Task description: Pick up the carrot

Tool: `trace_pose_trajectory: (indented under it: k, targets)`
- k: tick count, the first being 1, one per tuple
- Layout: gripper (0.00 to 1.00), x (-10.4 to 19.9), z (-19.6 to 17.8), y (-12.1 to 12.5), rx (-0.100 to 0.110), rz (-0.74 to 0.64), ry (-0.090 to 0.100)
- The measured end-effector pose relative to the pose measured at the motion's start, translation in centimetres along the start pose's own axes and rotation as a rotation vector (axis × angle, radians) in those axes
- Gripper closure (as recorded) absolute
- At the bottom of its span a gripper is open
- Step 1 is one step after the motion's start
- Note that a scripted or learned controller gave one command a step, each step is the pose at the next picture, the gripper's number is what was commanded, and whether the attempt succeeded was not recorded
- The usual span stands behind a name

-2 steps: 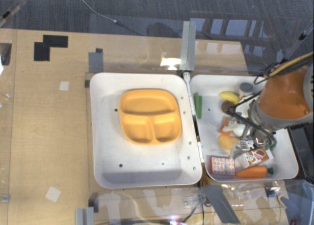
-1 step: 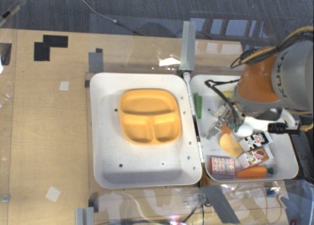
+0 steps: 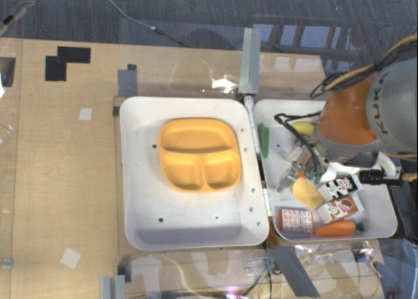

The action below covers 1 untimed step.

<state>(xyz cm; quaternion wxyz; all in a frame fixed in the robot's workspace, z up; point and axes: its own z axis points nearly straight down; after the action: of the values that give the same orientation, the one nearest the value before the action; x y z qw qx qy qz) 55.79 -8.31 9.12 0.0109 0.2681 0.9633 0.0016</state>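
in the camera view, two shallow white plastic bins are seen side by side on a pale wooden bench (image 3: pixel 59 180). the left bin (image 3: pixel 140 226) is occupied by a yellow-orange plastic tray with three compartments (image 3: pixel 198 154), laid flat near its middle. the right bin (image 3: pixel 385 226) is crowded with small items. the orange carrot with a green stub end (image 3: pixel 336 229) is found lying on its side at the near edge of this right bin, close to the near right corner, its stub pointed right. just to its left a small flat box with a red and white printed face (image 3: pixel 295 220) is placed, and just above it a printed card-like packet (image 3: pixel 339 208) is seen, touching or nearly touching the carrot. a pale yellow wedge-shaped block (image 3: pixel 306 192) is set a little further up, and a slim green stick-like object (image 3: pixel 264 141) is laid along the bin's left wall. the grey arm with its orange band (image 3: pixel 349 115) is reached in from the right over the upper part of the right bin. the metal two-finger gripper (image 3: pixel 297 172) is held low beside the yellow block, well apart from the carrot; the gap between its tips cannot be told, and nothing can be made out in its hold.
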Motion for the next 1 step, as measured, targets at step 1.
trace_pose_trajectory:
  k: [1]
  targets:
    - [1.00, -0.50, -1.48, 0.26, -0.006, -0.005, -0.018]
